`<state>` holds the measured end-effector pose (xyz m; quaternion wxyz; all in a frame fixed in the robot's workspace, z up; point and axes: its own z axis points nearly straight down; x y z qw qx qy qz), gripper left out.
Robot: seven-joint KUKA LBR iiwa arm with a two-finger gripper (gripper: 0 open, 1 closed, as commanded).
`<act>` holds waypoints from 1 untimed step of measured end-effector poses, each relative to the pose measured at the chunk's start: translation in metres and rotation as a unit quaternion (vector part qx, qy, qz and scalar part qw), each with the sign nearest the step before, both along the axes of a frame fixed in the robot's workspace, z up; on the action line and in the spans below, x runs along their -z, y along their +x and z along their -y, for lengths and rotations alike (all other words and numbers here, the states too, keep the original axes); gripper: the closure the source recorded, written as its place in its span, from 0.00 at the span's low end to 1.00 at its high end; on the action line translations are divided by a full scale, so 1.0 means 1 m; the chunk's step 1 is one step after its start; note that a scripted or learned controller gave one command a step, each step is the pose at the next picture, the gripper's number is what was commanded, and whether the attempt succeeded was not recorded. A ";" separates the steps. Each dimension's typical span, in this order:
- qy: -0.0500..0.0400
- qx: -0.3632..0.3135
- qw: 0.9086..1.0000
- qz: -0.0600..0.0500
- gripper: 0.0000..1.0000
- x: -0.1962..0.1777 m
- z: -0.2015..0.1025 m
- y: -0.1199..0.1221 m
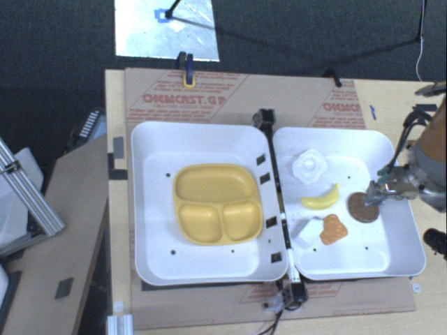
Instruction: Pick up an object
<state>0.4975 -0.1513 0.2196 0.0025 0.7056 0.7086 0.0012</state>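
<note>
The right bin (pixel 391 257) holds a yellow banana (pixel 320 199), an orange lump (pixel 334 229), a clear plastic cup or lid (pixel 309 165), a small white block (pixel 305 234) and a round brown disc (pixel 362 208). My gripper (pixel 375 192) comes in from the right edge and sits low over the top right of the brown disc, touching or nearly touching it. The banana lies to its left, the orange lump below and to the left.
The left bin (pixel 150 187) carries a yellow three-compartment tray (pixel 215 202). A black divider strip (pixel 274 187) with clips runs between the bins. Cardboard (pixel 209 96) lies under both, and grey cables hang near the arm at the right.
</note>
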 end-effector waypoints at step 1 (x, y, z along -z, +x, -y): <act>0.000 0.000 1.000 0.001 1.00 -0.050 0.000 0.002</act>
